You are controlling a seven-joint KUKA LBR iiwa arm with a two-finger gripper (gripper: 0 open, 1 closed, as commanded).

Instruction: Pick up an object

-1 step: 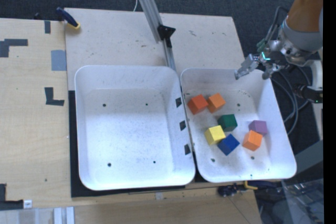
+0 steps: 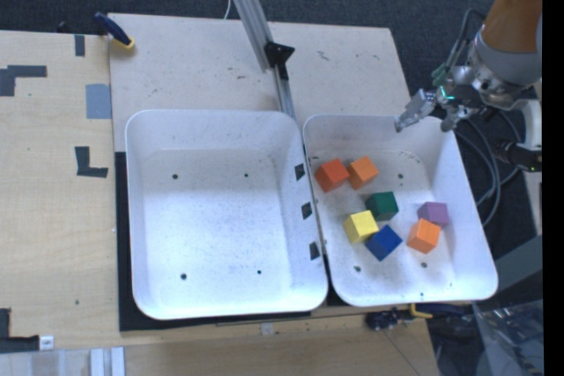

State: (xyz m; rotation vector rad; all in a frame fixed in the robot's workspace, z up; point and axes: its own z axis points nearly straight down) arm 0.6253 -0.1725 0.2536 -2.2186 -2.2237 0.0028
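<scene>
Several small coloured blocks lie in the right bin (image 2: pixel 458 189): two orange ones (image 2: pixel 332 174) (image 2: pixel 362 172) side by side at the upper left, a green one (image 2: pixel 382 205), a yellow one (image 2: pixel 360 225), a blue one (image 2: pixel 383 242), a purple one (image 2: pixel 433 213) and another orange one (image 2: pixel 424 235). My gripper (image 2: pixel 428 111) hangs over the bin's far right corner, above and right of the blocks. Its fingers are spread apart with nothing between them.
The left bin (image 2: pixel 141 189) sits beside the right one, sharing a middle rim. A slanted metal rail (image 2: pixel 251 4) runs down from the top to that rim. Cables hang at the right by the arm (image 2: pixel 511 22).
</scene>
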